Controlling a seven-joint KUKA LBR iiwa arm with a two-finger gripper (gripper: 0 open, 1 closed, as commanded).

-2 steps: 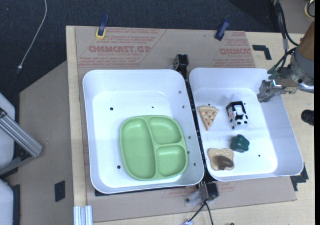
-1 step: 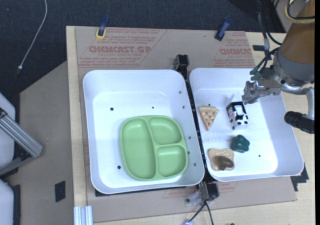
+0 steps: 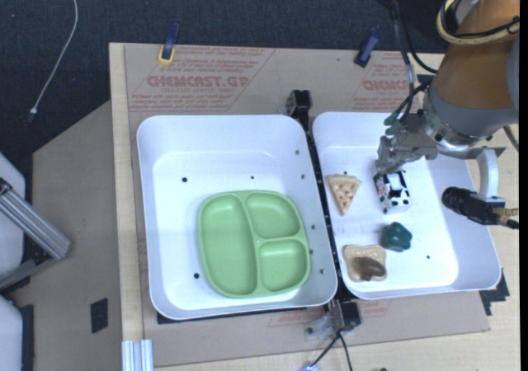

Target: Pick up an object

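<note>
So far no pick | gripper (image 3: 394, 170) low over black-and-white toy cow (image 3: 394, 190) in right bin (image 3: 462, 274) | cannot tell its grip | lift left

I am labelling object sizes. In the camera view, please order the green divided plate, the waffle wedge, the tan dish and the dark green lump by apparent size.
1. green divided plate
2. tan dish
3. waffle wedge, looks close to the dish, so this order is unsure
4. dark green lump
</note>
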